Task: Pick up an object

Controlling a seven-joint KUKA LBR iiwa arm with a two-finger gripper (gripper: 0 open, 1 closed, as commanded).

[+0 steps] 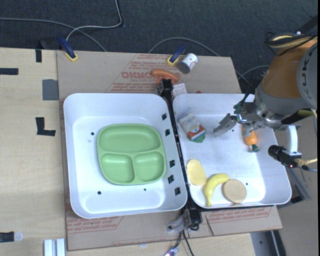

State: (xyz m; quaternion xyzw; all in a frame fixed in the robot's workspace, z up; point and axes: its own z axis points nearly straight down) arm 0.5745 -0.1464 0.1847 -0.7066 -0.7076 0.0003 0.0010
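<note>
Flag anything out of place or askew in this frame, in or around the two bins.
Two things lie outside the bins, on the cardboard behind them: an orange sausage-like item and a small grey cylinder lying on its side. Inside the right bin, a small carton lies tipped at an angle. Nothing looks spilled or broken.

small orange object (pixel 250 139) in right bin (pixel 272 196).

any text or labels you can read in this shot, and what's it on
Red print on the cardboard sheet above the bins: upside down and too blurred to read.
Red print on the cardboard's front edge: too small to read.
Small carton in the right bin: printing on it, illegible.
Nothing else bears text.
</note>
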